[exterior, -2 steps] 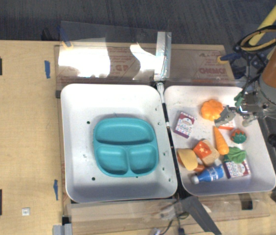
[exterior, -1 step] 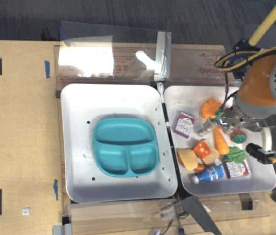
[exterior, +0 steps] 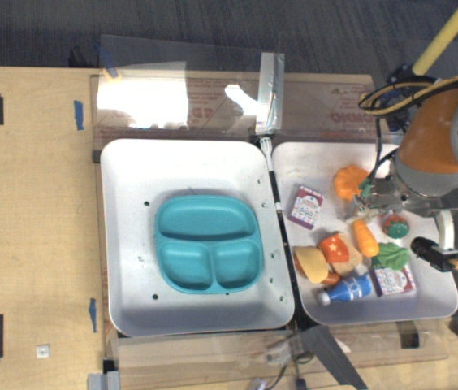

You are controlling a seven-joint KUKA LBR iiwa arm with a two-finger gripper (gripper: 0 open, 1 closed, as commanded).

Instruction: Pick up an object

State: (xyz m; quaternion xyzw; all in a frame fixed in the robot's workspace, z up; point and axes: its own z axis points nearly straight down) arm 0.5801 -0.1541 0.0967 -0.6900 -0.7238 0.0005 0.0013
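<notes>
My gripper (exterior: 369, 200) hangs low over the right bin (exterior: 440, 303), just right of a round orange fruit (exterior: 347, 181) and directly above a small carrot (exterior: 365, 238). A green and red ball (exterior: 396, 227) lies just to its lower right. The same bin also holds a purple and white carton (exterior: 305, 205), a red and orange piece (exterior: 336, 248), a tan piece (exterior: 311, 264), a blue bottle (exterior: 347, 289), a green leafy toy (exterior: 391, 255) and a purple box (exterior: 393, 280). The wrist hides what is directly under the gripper.
The left bin (exterior: 123, 218) holds a teal divided plate (exterior: 209, 242). A clear plastic sheet and a metal strip (exterior: 270, 92) stand behind the bins. The arm's orange band (exterior: 434, 132) and yellow cables (exterior: 399, 96) overhang the right bin's far right corner.
</notes>
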